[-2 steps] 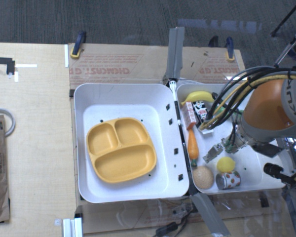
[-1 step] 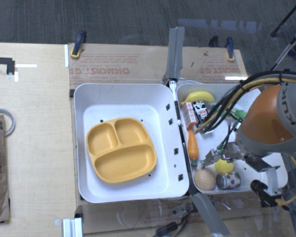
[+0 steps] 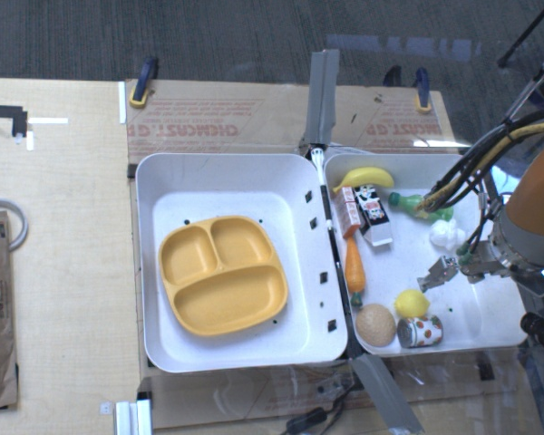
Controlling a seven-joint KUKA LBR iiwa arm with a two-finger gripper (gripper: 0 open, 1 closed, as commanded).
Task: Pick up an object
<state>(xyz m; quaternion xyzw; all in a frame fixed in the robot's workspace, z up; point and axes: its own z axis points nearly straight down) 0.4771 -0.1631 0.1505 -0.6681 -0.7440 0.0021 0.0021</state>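
1. From what I see, nothing is picked up yet. Every item in the right bin (image 3: 490, 333) lies on the bin floor, and I see nothing between the fingers of the hand (image 3: 438, 275).

2. The possible targets sit along the left and lower part of that bin: a banana (image 3: 366, 178) at the top, a small carton (image 3: 373, 214) just below it, a carrot (image 3: 354, 263) lying along the divider, a brown egg-like ball (image 3: 375, 323) at the bottom, and a lemon (image 3: 412, 304) touching or almost touching a small can (image 3: 421, 332). A green bottle (image 3: 417, 204) and a white crumpled lump (image 3: 448, 235) lie further right.

3. The left bin (image 3: 163, 333) carries a yellow divided plate (image 3: 223, 275), well apart from the hand, so I judge it is not the current target.

4. The whole job is left: choosing an item, closing on it and lifting.

5. The arm (image 3: 530, 211) comes in from the right edge, its cables arching over the bin. The wrist is bent so the hand points left and slightly down over bare bin floor.

6. The hand sits near the lemon, just up and to the right of it, not touching. I cannot tell whether the fingers are apart or together; they are too small and blurred.

7. My guess is the lemon or the can is the nearest candidate.
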